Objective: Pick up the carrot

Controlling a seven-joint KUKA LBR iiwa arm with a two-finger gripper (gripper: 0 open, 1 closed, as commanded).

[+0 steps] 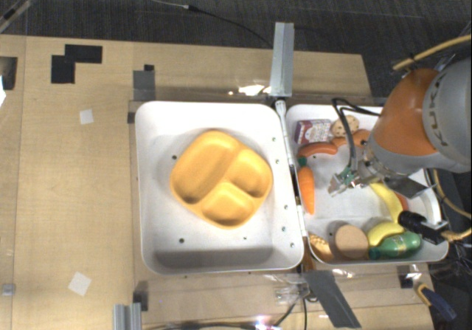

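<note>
The carrot [306,190] is orange with a small green top and lies lengthwise along the left wall of the right bin [335,207]. The gripper [345,179] hangs over the middle of that bin, a short way right of the carrot and apart from it. Above it rise the grey arm and its orange band [404,123], which reach in from the right. Nothing shows as held in the gripper.
The right bin also holds a sausage [323,149], a purple packet [313,131], a cookie [344,126], a banana [389,199], a yellow and green fruit [394,240] and a brown round item [351,240]. The left bin [158,166] bears a yellow divided dish [221,177].
</note>
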